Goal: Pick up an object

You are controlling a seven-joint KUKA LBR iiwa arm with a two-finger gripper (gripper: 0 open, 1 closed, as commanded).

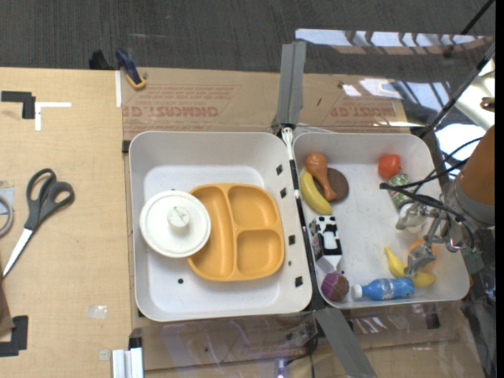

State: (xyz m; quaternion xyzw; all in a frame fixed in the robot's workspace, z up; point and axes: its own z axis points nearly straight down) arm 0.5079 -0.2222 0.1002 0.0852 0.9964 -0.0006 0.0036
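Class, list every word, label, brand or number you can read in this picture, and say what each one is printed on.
Red print on the cardboard sheet behind the left bin: upside down, letters too blurred to read.
Red print on the cardboard sheet behind the right bin: also upside down and blurred, unreadable.
Label on the blue bottle in the right bin: too small to read.
Nothing else bears text.

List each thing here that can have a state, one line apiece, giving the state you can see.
scissors: blades shut, lying flat on the bench
round white lid: knob up, overlapping the yellow tray's left edge
yellow tray: upright, compartments bare
blue bottle: lying on its side
banana: unpeeled, lying flat
pincer: low in the right bin, fingers unclear
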